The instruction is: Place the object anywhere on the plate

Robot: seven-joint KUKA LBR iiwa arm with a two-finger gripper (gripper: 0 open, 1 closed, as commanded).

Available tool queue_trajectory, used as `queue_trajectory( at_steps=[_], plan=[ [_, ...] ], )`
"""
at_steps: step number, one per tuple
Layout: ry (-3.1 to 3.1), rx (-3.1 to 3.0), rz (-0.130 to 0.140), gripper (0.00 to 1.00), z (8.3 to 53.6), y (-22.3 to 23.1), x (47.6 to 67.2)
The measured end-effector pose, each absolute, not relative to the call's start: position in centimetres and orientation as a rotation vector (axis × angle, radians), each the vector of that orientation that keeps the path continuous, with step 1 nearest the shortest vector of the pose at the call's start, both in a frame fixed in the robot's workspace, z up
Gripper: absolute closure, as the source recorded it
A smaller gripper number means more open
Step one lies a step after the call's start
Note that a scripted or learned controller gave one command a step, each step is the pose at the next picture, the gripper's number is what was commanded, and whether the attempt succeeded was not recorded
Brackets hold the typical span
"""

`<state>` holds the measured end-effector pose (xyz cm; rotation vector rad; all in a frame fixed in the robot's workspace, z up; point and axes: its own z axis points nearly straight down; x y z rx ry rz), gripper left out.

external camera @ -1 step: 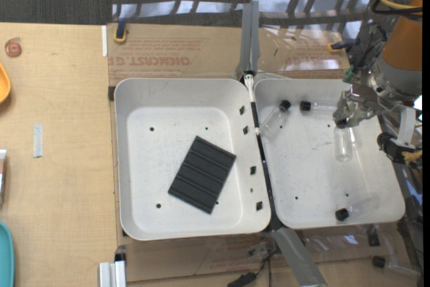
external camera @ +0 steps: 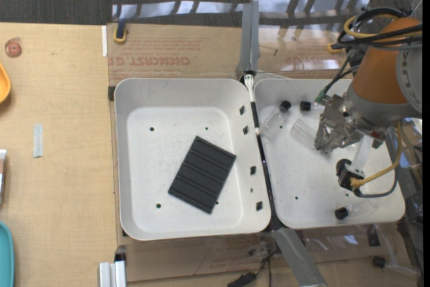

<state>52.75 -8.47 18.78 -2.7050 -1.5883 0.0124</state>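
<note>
One fixed camera looks down at a slant on both white bins [external camera: 127, 144] from above the bench [external camera: 54, 144]

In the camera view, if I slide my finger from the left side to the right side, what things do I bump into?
Orange thing at the edge → left white bin → dark ribbed plate lying in it → right white bin → robot arm over that bin.

We see a dark ribbed plate [external camera: 202, 174] lying tilted in the left bin [external camera: 127, 144]; right of it, the gripper [external camera: 330, 138] hangs over the right bin [external camera: 295, 212].
</note>
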Motion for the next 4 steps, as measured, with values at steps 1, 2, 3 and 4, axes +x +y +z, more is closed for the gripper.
queue_trajectory(
  at_steps=[1, 2, 3, 4],
  plan=[
    [-1.657, -2.668, 0.011, 1.0, 24.8, -1.2, 65.9],
    [-0.789, -3.042, 0.015, 1.0, 19.3, 2.3, 62.2],
    [-1.48, -2.769, 0.015, 1.0, 18.8, 9.3, 55.7],
    [-1.523, -2.745, 0.013, 1.0, 18.8, 6.0, 52.2]
  ],
)
